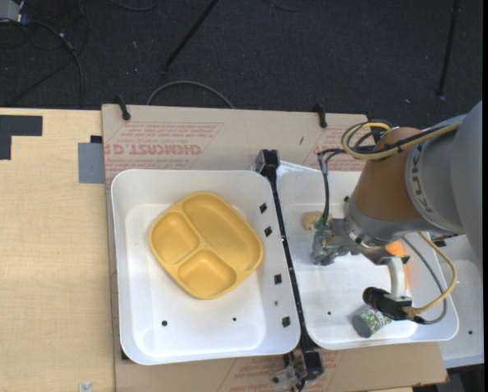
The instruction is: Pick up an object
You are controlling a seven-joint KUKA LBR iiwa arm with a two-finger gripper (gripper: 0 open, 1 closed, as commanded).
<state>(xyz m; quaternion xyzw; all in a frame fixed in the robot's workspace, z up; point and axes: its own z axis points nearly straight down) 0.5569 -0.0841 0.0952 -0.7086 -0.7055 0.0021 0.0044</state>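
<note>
Hovering hand (325, 247) over right bin (333, 333), near cylinder (371, 321).

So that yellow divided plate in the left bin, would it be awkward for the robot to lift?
Probably. The yellow plate looks rigid, likely light plastic, so it shouldn't flop. It lies flat in the left bin, wide and shallow, so only its thin rim offers a hold, and it may tilt when lifted by one edge. Its smooth surface could slip.

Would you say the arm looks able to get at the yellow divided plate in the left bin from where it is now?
Probably yes: the yellow divided plate lies alone and uncovered in the left bin. The claw is over the right bin, so it must cross the divider.
</note>
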